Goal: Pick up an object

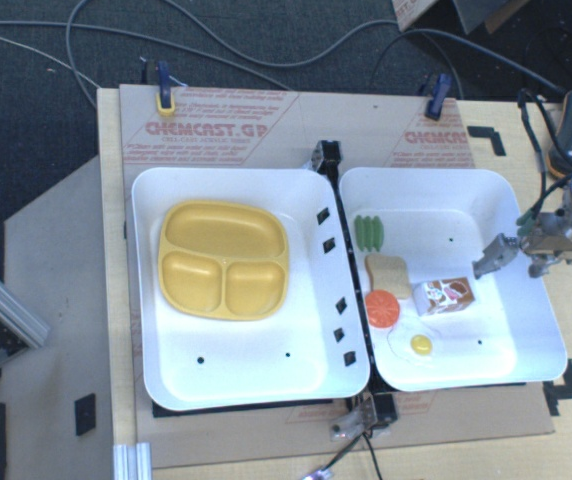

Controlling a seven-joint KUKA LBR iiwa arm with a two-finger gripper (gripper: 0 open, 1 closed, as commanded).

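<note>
Camera view: yellow tray (224, 259) alone in left bin (156, 363).

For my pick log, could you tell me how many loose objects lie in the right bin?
5: a green item near the divider, a tan slice below it, a red-orange disc, a small packet mid-bin, and a yellow piece toward the front. None seems hidden.

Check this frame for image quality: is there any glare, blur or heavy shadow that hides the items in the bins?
Camera view: even light, soft shadows. The right bin glares mildly, so the pale egg-like item nearly blends in. The yellow tray, green item and red disc read clearly. The gripper and arm look slightly soft at the right.
</note>
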